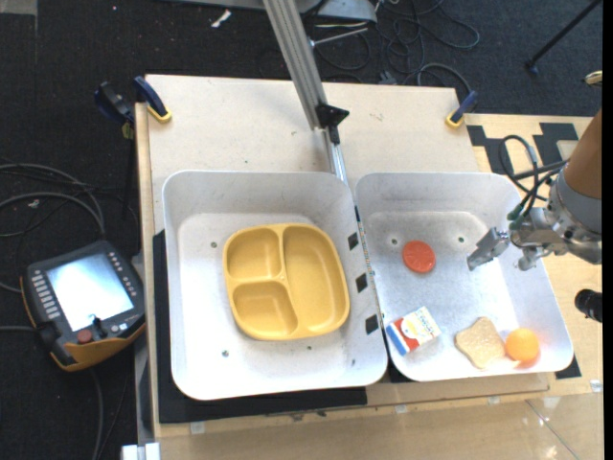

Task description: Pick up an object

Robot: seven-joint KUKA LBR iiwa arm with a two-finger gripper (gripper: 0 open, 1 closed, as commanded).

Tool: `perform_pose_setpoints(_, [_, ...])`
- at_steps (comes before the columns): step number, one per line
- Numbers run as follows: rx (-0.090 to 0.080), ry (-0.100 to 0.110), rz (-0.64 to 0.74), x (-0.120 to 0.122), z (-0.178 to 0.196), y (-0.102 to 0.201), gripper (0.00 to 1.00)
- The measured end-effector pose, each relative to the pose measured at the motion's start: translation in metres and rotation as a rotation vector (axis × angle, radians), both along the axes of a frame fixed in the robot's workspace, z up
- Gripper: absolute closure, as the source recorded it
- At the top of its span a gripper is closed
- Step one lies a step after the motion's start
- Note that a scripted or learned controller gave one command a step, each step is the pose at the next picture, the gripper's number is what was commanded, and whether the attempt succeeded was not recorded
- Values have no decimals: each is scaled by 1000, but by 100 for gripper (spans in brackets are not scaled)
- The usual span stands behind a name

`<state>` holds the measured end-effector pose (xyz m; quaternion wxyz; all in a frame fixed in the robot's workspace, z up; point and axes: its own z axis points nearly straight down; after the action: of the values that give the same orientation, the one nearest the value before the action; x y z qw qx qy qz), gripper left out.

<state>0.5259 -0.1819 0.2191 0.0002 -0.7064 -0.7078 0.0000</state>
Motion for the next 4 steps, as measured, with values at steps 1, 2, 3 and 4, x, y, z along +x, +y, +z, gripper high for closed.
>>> perform_pose_setpoints(1, [0, 0, 0, 0, 0, 0, 0])
perform_pose_setpoints(2, [1, 5, -1, 6, -61, 3, 0])
perform_pose_setpoints(3, [2, 5, -1, 9, -106, 10, 0])
perform_pose_setpoints(4, [-1, -1, -2, 10, -124, 10, 0])
